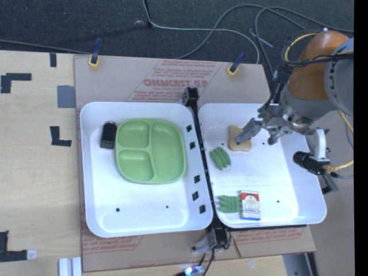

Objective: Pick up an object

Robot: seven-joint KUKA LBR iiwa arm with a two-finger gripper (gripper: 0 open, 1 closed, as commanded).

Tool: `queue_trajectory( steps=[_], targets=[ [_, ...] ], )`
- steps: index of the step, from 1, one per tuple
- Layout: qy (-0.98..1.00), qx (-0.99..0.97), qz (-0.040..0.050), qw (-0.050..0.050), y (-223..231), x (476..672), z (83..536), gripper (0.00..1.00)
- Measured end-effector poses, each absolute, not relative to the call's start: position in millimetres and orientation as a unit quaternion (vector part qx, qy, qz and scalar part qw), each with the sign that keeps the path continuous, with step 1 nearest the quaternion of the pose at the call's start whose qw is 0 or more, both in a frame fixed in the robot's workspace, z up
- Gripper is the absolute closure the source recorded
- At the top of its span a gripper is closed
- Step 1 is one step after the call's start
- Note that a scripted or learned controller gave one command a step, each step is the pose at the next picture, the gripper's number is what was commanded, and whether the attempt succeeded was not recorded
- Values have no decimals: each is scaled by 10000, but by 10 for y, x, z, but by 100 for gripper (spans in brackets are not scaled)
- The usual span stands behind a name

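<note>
My gripper (260, 134) hangs over the upper part of the right bin (287, 177), fingers spread open with nothing between them. Its left finger (247, 132) lies over the right edge of a tan bread-like piece (237, 139) on the bin floor; I cannot tell whether it touches. Below and left of that piece lies a green pea pod (220, 157). Near the bin's front edge sit a green leafy item (228, 203) and a small red and white box (249, 205).
The left bin (98, 206) holds a green divided plate (151, 150) and a small black object (108, 135) beside it. A black divider (198, 165) runs between the bins. Cables trail over the dark floor behind the bench.
</note>
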State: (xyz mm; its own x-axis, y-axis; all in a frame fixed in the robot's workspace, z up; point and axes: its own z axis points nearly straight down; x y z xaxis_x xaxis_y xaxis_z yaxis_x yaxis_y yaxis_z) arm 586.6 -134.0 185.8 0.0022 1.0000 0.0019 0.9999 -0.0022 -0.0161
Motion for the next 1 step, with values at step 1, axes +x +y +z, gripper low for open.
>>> queue_trajectory(
  steps=[1],
  targets=[
    [-7077,-7065,6,7,-1335,5898,1944,0]
  ],
)
